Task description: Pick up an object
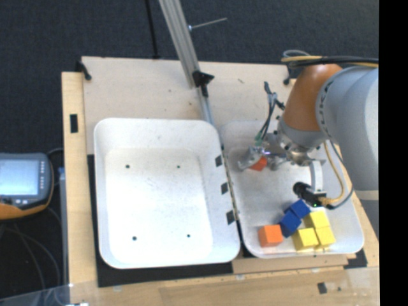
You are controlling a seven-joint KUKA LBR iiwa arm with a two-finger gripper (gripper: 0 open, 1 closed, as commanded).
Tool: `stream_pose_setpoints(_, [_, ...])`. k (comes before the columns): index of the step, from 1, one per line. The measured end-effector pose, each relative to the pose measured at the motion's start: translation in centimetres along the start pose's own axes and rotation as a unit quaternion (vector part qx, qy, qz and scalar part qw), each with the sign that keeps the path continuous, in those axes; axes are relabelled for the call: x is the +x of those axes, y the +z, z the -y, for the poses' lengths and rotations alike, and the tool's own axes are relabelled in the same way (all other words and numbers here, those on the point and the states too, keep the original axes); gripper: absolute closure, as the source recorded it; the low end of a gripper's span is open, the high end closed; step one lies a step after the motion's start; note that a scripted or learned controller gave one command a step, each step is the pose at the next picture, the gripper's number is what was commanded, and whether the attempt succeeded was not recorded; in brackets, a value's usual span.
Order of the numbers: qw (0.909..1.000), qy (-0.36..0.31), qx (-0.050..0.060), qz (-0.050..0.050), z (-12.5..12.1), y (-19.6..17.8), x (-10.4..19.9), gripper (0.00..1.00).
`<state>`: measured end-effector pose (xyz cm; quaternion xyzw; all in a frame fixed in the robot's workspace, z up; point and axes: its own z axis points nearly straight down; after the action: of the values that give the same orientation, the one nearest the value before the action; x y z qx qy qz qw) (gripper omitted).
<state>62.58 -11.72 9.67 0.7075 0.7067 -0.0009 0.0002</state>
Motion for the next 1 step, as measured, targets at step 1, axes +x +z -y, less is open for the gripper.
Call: stream_pose_setpoints(1, [1.0,-0.003,-0.004,0.0,-5.4,-0.17,-0.34,0.0])
